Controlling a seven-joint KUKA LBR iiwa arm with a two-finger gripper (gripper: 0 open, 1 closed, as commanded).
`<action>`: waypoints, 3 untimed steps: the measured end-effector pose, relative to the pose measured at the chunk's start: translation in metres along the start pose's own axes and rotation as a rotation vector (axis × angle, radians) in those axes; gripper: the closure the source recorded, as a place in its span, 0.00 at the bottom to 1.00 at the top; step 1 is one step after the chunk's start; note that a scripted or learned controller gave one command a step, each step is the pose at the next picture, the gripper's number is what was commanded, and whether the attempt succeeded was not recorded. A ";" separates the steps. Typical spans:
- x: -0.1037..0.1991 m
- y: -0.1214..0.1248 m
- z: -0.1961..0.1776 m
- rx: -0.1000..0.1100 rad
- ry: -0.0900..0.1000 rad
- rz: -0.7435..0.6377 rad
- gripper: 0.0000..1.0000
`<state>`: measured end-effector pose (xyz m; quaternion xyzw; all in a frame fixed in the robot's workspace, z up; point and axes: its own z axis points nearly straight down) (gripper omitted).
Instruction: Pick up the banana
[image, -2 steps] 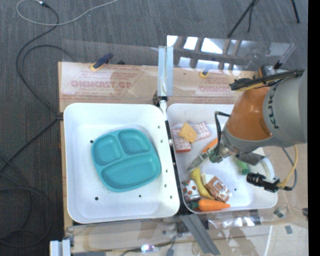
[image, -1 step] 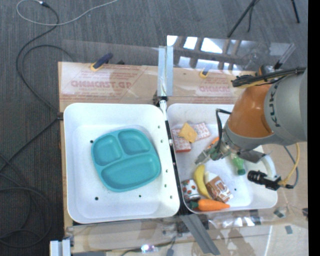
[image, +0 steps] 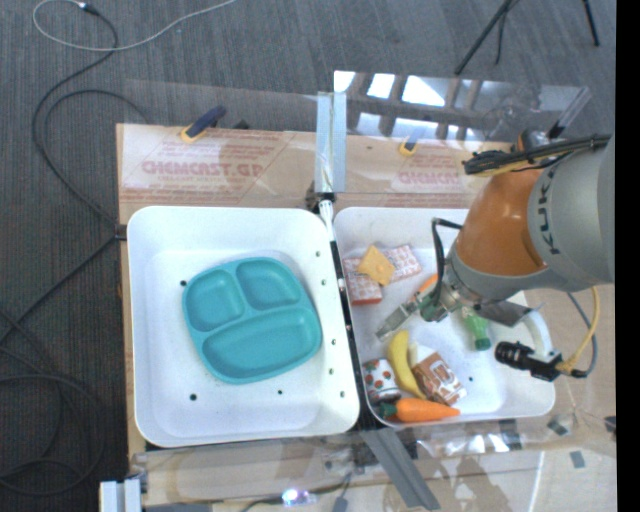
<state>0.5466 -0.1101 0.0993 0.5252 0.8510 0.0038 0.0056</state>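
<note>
The yellow banana (image: 403, 362) lies in the right bin (image: 520, 400), near its front wall, between a small spotted can (image: 378, 377) and a brown snack pack (image: 437, 377). My gripper (image: 445, 315) hangs over the middle of that bin, just behind and to the right of the banana's far end. It looks open, with one grey finger (image: 392, 321) slanting out toward the left. Nothing sits between the fingers. The orange wrist band hides what lies directly beneath.
An orange carrot (image: 425, 409) lies at the bin's front edge. A cheese wedge (image: 377, 265), a pink wafer pack (image: 405, 259) and a red box (image: 362, 286) sit at the back left. A green item (image: 478, 331) lies beside the gripper. The left bin (image: 160, 240) holds a teal divided plate (image: 255, 318).
</note>
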 end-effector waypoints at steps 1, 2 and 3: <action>0.025 -0.038 0.008 -0.004 -0.008 -0.020 0.00; 0.026 -0.037 -0.002 -0.004 -0.001 -0.020 1.00; 0.109 0.049 -0.084 0.015 0.004 0.170 1.00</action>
